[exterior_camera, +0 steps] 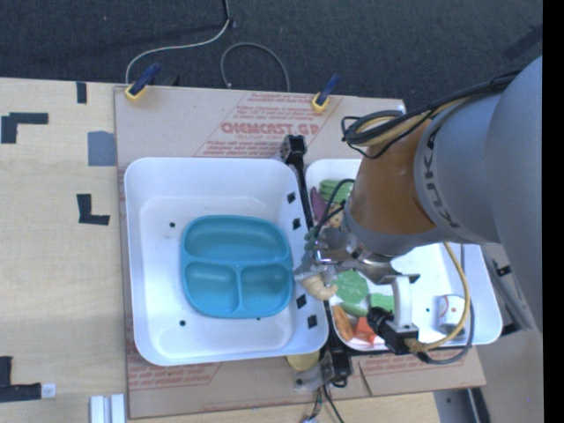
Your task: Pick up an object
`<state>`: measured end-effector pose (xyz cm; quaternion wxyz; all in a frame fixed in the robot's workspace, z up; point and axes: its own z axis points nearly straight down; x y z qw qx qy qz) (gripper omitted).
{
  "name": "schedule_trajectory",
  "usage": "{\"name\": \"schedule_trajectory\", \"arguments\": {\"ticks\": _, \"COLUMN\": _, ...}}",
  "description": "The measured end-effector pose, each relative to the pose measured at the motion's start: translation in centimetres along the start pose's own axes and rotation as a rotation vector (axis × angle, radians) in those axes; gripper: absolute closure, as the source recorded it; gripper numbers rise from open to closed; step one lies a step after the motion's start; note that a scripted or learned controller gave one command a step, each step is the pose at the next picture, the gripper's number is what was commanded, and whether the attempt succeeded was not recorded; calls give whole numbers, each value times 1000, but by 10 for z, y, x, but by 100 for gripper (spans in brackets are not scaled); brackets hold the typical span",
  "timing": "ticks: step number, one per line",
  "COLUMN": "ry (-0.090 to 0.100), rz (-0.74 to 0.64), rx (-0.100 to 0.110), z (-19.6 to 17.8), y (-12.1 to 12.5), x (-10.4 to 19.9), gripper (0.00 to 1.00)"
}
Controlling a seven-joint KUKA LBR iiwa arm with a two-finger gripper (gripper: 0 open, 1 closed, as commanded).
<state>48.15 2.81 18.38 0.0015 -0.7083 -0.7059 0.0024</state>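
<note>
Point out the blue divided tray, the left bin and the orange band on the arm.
blue divided tray [236,265]: camera view, centre divider.
left bin [159,183]: camera view, bare floor near its far corner.
orange band [388,192]: camera view, its middle.

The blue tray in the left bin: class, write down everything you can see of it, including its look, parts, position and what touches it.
The blue tray is a light blue divided plate that looks like smooth plastic, roughly rectangular with rounded corners. It has three compartments: one long section along the far side and two smaller ones along the near side. It lies flat, face up, near the middle of the floor of the left bin, slightly toward its right wall. All three compartments look bare. Only the bin floor touches it; the arm is over the right bin.
</note>
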Motion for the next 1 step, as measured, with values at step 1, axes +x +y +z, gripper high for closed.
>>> {"name": "schedule_trajectory", "arguments": {"ticks": 1, "ry": 0, "rz": -6, "rx": -11, "z": -25, "y": 81, "x": -6, "gripper": 100}}
